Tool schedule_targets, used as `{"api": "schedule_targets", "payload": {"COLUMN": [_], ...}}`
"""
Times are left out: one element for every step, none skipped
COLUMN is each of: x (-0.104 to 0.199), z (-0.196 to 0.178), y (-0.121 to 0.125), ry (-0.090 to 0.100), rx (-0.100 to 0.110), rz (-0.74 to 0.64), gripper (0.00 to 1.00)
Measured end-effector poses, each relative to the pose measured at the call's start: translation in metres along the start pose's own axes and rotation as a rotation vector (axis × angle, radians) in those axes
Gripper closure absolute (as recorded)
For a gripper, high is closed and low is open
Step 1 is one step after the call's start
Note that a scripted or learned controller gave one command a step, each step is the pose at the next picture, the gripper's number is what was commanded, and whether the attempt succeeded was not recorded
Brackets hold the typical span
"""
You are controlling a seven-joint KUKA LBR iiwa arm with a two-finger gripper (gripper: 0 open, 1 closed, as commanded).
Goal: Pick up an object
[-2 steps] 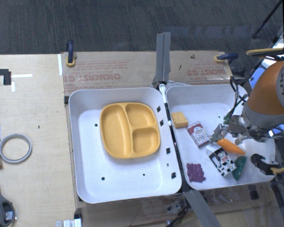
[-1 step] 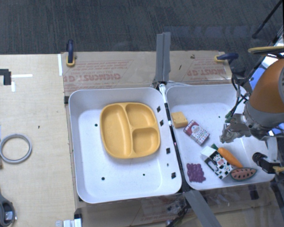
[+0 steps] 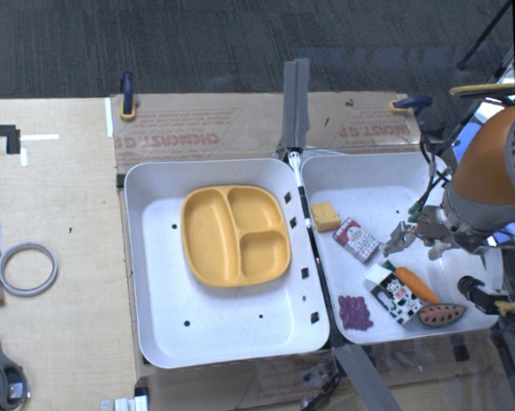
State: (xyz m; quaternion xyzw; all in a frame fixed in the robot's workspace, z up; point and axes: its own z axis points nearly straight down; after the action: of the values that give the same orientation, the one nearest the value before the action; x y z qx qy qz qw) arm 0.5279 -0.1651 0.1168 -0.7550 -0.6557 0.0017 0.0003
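Over the right bin, the end effector hangs just above the carrot, can't tell its state tbh.

Two bins side by side on bench. Left bin: divided plate in its middle, toward rear. Right bin: sponge block at rear-left, near divider; small carton just right of & in front of it; grape bunch front-left; spotted box right of grapes; carrot touching box's right side; melon slice front-right, just in front of carrot. Gripper over bin's right part, behind carrot. Tape roll on bench, well left of left bin; scissors in front of roll.
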Motion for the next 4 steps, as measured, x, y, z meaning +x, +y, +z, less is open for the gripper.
{"api": "schedule_targets", "payload": {"x": [-0.032,-0.040,-0.040,-0.048], "z": [0.026,0.026,0.017,-0.239], "y": [-0.027,-0.045,-0.045,-0.018], "ry": [0.003,0.003,0.003,-0.001], "rx": [0.001,0.000,0.000,0.001], "rz": [0.288,0.205,0.206,0.540], "gripper": [0.00,0.00,1.00,1.00]}}
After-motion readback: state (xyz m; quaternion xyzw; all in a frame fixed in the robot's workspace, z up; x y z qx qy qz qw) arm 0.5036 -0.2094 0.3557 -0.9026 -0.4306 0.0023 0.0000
